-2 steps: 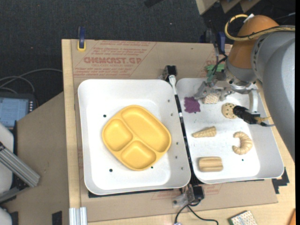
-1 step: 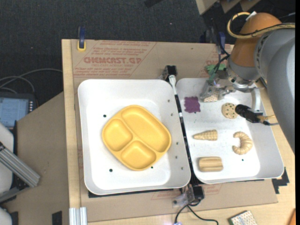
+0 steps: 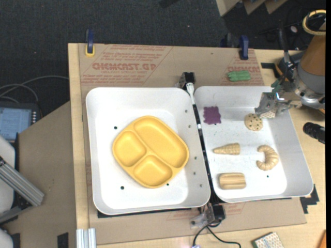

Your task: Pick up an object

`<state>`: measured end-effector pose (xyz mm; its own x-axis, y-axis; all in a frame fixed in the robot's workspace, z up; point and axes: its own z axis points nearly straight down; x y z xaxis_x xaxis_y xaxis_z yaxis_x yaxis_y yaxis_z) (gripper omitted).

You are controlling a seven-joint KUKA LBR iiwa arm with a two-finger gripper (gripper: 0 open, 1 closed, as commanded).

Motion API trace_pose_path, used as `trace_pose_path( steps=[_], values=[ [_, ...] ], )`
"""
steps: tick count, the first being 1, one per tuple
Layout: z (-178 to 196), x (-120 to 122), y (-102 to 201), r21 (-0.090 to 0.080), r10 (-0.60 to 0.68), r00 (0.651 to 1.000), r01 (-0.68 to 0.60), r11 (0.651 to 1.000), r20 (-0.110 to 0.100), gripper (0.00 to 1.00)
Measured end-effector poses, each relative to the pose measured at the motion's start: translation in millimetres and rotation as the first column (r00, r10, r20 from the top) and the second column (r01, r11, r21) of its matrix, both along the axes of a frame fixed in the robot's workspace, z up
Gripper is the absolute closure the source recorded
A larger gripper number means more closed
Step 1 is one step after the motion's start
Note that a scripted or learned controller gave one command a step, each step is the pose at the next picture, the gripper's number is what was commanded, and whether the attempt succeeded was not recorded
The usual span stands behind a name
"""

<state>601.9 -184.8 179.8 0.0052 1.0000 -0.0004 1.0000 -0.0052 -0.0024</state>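
Note:
The right bin (image 3: 289,187) holds several small food toys. A purple flat piece (image 3: 211,115) lies at its back left. A round tan cookie (image 3: 253,122) lies near the back middle, a cone (image 3: 227,149) in the centre, a croissant (image 3: 268,157) to the right, and a bread roll (image 3: 231,181) at the front. My gripper (image 3: 267,108) hangs low over the bin's back right, just above and right of the cookie. I see nothing held in it. The arm (image 3: 313,68) reaches in from the right.
The left bin (image 3: 98,138) carries a yellow divided plate (image 3: 149,151). A green object (image 3: 239,76) lies on the board behind the right bin. Blue clamps (image 3: 243,48) grip the board's back edge. A black bar (image 3: 196,123) runs between the bins.

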Motion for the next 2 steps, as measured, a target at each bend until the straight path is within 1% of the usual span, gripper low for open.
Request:
trace_pose_path(
  steps=[1,2],
  values=[
    [14,9,33,-0.001,0.007,1.0,-0.007,1.0,0.005,1.0],
    [19,-24,85,0.001,0.007,1.0,-0.007,1.0,-0.001,1.0]
  ],
)
